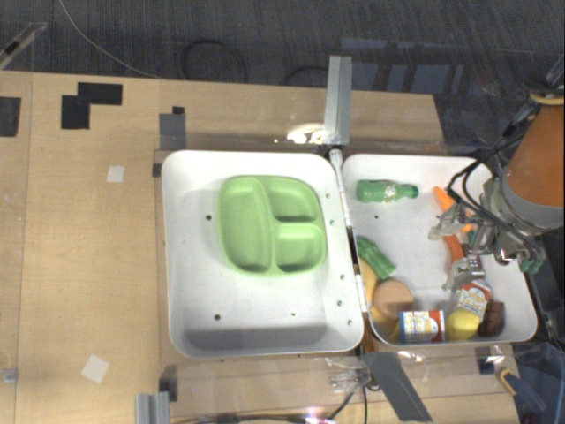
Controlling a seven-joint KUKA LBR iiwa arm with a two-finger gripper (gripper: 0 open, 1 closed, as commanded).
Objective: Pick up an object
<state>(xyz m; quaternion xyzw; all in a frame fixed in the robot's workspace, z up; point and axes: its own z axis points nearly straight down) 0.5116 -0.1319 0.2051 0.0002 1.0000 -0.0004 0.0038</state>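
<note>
My gripper (452,253) hangs low in the right bin (415,228), reaching in from the right under the grey wrist with its orange band. Its fingers stand open, one near the upper part and one near the lower end of a slim orange carrot-like piece (444,203) that lies between them. Nothing is lifted. Around it lie a green bottle (386,191), a green stick-shaped piece (375,257), a round brown piece (393,295), a small can (419,326), a yellow lemon (461,326), a labelled small bottle (474,298) and a dark brown piece (493,317).
The left bin (190,237) holds a green divided tray (270,223). A metal post (337,100) stands behind the seam between the bins. Black cables (468,179) loop off the wrist over the right bin's far side.
</note>
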